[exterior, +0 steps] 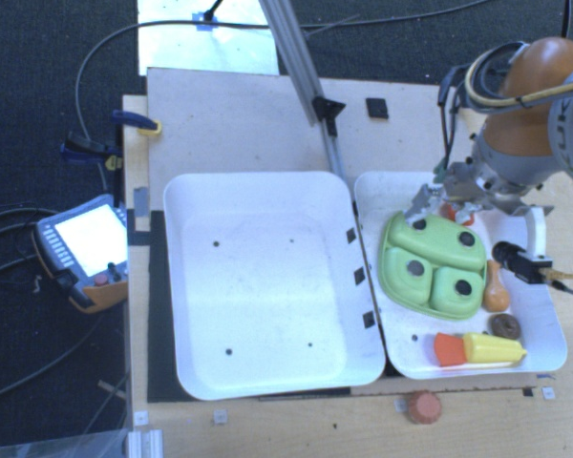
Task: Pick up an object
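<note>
Claw (pixel 430 201): low over the far rim of the right bin (pixel 554 351), at the green tray's (pixel 433 264) far edge; I cannot tell its state.
Objects: green tray just below the claw; yellow piece (pixel 493 348) and orange block (pixel 449 349) well beyond it, toward the near rim.
Risk: the tray is broad and lumpy (likely too wide) — a pinch may slip off.
Hidden: a red-white item (pixel 458 214) beside the claw — half covered, unidentifiable.

Right bin (pixel 554 346) contents: green moulded tray (pixel 432 263), three round dark recesses, lying flat and slightly skewed in the bin's middle. Orange pear-shaped piece (pixel 497 292) touching its right edge. Dark brown ring-shaped item (pixel 503 326) just below that. Near the front wall, red-orange block (pixel 449 349) touching a yellow elongated piece (pixel 494 349), lying flat. Small red-and-white object (pixel 458 215) behind the tray, partly hidden.
</note>
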